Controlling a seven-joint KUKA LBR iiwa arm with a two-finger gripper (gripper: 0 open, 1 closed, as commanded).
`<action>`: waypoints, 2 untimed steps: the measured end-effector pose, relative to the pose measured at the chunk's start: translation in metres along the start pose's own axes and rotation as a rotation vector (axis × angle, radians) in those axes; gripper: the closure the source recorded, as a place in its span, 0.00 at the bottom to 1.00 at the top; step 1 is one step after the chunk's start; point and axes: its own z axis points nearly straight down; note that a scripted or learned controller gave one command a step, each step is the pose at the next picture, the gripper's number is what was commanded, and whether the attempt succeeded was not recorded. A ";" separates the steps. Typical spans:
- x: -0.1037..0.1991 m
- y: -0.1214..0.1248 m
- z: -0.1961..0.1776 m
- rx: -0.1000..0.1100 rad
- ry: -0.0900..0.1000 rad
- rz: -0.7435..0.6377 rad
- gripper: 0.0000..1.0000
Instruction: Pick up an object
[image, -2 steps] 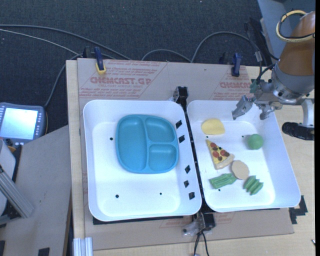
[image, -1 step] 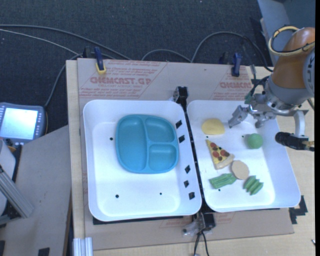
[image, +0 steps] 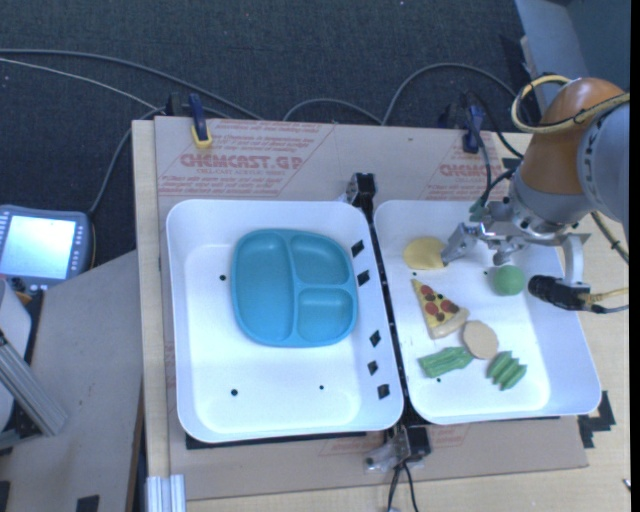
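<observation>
My gripper hangs over the back part of the right bin, open, with nothing between its fingers. One finger points toward a yellow toy piece just to its left. The other sits just above a green ball. Nearer the front lie a pizza slice, a tan round piece, a green leafy piece and a green ridged piece.
The left bin holds a blue divided plate. A black divider with clips runs between the bins. A clamp and cables sit at the bench's back edge.
</observation>
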 end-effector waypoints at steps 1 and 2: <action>0.000 0.001 -0.015 -0.006 -0.001 0.000 1.00; 0.000 -0.006 -0.064 -0.012 -0.003 0.002 1.00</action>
